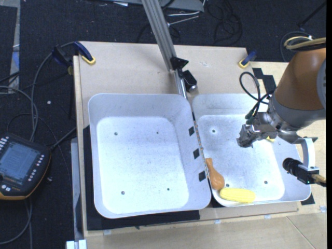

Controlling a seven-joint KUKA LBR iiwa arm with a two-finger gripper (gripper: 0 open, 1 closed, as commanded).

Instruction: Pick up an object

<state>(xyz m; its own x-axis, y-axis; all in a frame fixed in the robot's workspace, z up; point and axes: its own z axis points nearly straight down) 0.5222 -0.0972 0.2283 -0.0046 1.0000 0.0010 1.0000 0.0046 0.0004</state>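
Right of frame centre, the gripper [248, 139] hovers over the right bin [233, 105]; can't tell its state. You're pre-grasp: banana [238, 195] and spoon [215, 177] lie lower down, so move there and descend.

Arm [303, 90] enters from 3 o'clock, orange band up top, grey wrist angled down toward 8 o'clock. Gripper [246, 140] sits at the low end of the wrist, pointing down-left. Black cables loop off the wrist around 11 o'clock.
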